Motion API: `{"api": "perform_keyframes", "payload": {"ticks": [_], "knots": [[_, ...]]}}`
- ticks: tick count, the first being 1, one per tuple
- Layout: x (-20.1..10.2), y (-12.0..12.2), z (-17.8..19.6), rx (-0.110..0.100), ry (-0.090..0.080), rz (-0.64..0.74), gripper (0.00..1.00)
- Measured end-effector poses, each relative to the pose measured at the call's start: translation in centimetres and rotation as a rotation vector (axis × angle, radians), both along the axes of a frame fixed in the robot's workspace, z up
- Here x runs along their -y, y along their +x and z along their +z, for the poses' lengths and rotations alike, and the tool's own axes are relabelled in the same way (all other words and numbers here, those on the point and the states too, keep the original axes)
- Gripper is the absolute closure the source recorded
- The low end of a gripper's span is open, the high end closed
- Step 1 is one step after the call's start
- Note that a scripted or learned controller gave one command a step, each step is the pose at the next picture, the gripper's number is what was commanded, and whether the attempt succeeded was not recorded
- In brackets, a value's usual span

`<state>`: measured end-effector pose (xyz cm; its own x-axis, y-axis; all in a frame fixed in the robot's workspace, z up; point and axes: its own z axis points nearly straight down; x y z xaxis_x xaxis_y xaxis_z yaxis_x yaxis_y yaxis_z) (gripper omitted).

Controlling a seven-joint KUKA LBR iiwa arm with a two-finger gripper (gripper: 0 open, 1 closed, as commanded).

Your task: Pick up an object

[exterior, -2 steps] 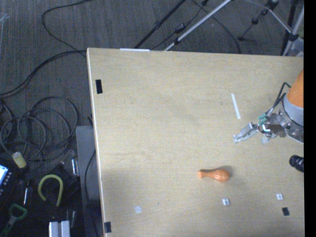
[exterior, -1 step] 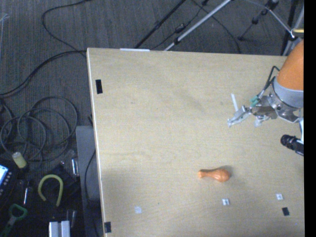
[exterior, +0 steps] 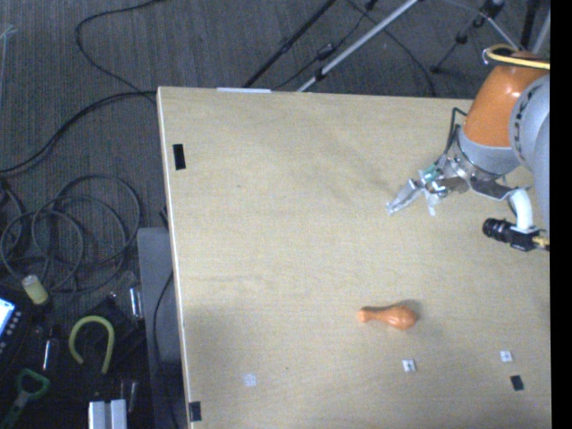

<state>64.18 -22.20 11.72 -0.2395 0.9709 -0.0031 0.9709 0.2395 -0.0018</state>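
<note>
Arm: grey KUKA with the orange band [exterior: 496, 105], coming in from the right side of the view, up in the upper right corner of the surface.

Claw: the claw [exterior: 404, 199] sticks out to the left from the wrist and points a bit downward in the picture. The two silvery fingers look spread a little at the tips, so partly open I'd say, and there's nothing between them. It sits over bare wood.

Object: a small orange thing [exterior: 390, 315], kinda pear or gourd shaped, fat end to the right and narrow neck pointing left. It lies flat on the surface, lower middle-right, well apart from the claw and below it in the view.

Surface: light tan wooden top [exterior: 268, 239], casting a shadow band along its lower left.

Markers: a black tag [exterior: 179, 156] near the upper left edge, a couple of little white squares [exterior: 408, 365] and a dark one [exterior: 516, 382] near the bottom right.

Floor: dark carpet with loops of black cable [exterior: 71, 231] on the left, a green hook-shaped tool [exterior: 92, 338], tripod legs [exterior: 375, 25] up top.
</note>
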Motion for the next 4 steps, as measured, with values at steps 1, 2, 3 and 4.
{"api": "perform_keyframes", "payload": {"ticks": [1, 2, 3, 4], "knots": [[-3.9, 2.5, -3.3, 0.001, 0.000, 0.092, 0.00], [-9.0, 2.7, -3.3, 0.000, 0.002, 0.208, 0.00], [-9.1, 2.7, -2.4, 0.001, 0.001, 0.207, 1.00], [-8.9, 2.7, 4.8, 0.001, 0.002, 0.046, 1.00]]}}
